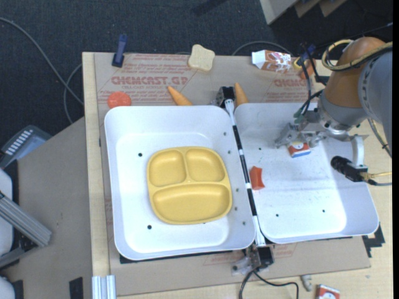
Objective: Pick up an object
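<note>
A small carton with red, white and blue print (300, 150) lies in the right bin (312, 217), near its upper right. My gripper (299, 137) hangs directly over it, fingers pointing down on either side of the carton's top. A small orange block (256, 177) rests at the right bin's left edge. The grey arm with its orange band (352, 73) comes in from the upper right.
The left bin (124, 167) holds a yellow divided plate (187, 184). On the bench behind the bins lie a bread-slice toy (201, 57), two carrot pieces (179, 96), a red disc (118, 99), a blue clip (119, 50) and a small milk carton (272, 60).
</note>
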{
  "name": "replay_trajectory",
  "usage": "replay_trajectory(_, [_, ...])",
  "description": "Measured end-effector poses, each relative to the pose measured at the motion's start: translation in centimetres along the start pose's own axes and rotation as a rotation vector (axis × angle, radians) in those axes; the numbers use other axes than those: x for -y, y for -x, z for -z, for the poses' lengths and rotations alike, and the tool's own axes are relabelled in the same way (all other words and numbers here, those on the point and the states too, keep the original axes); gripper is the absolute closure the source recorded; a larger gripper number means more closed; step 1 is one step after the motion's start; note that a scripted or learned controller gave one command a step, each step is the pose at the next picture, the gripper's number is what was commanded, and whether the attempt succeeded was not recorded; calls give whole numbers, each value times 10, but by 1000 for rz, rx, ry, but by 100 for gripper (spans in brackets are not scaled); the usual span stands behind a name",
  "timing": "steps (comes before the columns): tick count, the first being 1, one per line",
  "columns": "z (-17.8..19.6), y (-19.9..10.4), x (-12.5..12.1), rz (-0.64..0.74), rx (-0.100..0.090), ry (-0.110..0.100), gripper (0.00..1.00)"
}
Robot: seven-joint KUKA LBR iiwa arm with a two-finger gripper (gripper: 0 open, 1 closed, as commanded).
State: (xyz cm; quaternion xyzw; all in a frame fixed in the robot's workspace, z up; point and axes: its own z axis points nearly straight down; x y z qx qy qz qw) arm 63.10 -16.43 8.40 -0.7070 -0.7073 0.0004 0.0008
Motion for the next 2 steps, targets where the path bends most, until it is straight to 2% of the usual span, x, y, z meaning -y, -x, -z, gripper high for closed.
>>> replay_trajectory(1, [11,0,-1,1,2,4,100])
replay_trajectory(2, [0,-70,-23,1,-1,-5,100])
